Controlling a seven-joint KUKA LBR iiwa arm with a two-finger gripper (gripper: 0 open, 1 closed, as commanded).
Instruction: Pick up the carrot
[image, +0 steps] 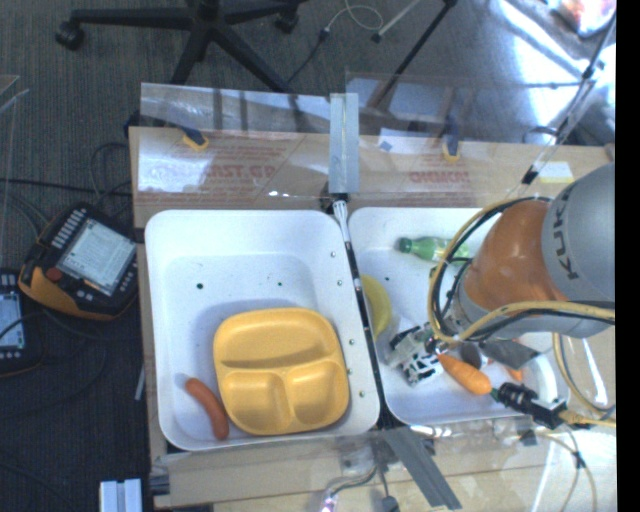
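The arm (545, 270) runs off the right edge and covers much of the right bin (400, 400). A green bottle (425, 246) shows only its left part; the rest lies under the arm. The banana (377, 303) is partly hidden by the wall between the bins. The gripper (420, 358) is too small and cluttered to read, and it covers the carrot's (467, 375) left end.

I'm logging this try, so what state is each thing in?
carrot: lying in the right bin, beside the gripper
yellow tray: upright in the left bin, compartments bare
sausage: lying beside the tray
green bottle: on its side
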